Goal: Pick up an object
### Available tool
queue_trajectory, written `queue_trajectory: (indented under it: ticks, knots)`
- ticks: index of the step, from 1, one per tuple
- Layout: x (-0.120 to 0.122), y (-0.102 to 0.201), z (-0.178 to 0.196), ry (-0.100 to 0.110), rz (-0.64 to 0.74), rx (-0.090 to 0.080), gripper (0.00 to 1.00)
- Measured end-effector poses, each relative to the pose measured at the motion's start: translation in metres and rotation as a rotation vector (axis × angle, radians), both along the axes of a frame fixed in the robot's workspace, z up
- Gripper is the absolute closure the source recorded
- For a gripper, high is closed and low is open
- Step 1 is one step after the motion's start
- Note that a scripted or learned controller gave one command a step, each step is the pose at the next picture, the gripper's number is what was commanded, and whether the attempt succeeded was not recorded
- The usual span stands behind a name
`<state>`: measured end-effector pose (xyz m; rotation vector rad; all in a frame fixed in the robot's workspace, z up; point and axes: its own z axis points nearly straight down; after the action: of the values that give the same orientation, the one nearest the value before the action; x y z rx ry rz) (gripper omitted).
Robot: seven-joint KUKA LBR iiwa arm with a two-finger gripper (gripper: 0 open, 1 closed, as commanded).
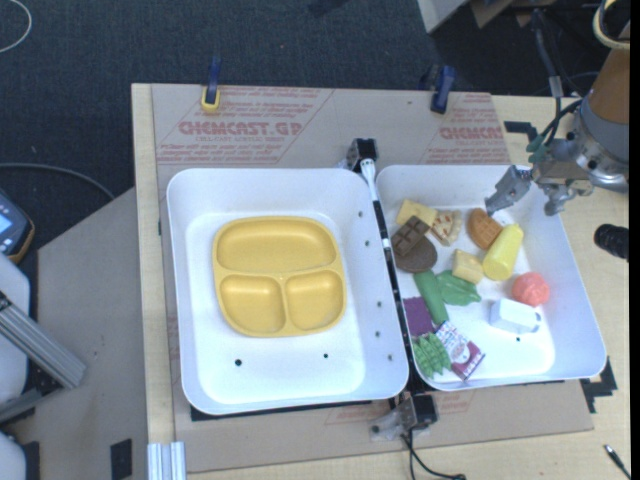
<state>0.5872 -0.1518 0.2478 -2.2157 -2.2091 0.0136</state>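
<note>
Jaws hang over the upper right part of the right bin, spread apart with nothing between them; one finger points down-left toward the toy pile, the other sits near the bin's far rim. Arm comes in from the right edge, grey wrist, orange band above.

Right bin holds a clutter of small play-food items. Yellow cylinder lies tilted, just below and left of the jaws, touching an orange-brown bread-like piece. Brown cookie-like piece sits by the bin's left wall, with yellow cheese wedge above it. Small yellow block between cookie piece and cylinder. Green pepper-like piece lies mid-bin. Pink-orange ball right of it, white block just below the ball. Purple piece and a printed packet near the front-left corner, green leafy bit beside them.

Left bin holds a yellow divided plate, three compartments, flat in the middle.

Both bins rest side by side on a cardboard-covered tabletop.
</note>
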Motion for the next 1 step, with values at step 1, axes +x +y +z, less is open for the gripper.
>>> queue_trajectory:
  ticks: [1]
  knots:
    - [0.0023, 0.0003, 0.0080, -0.014, 0.003, -0.002, 0.00]
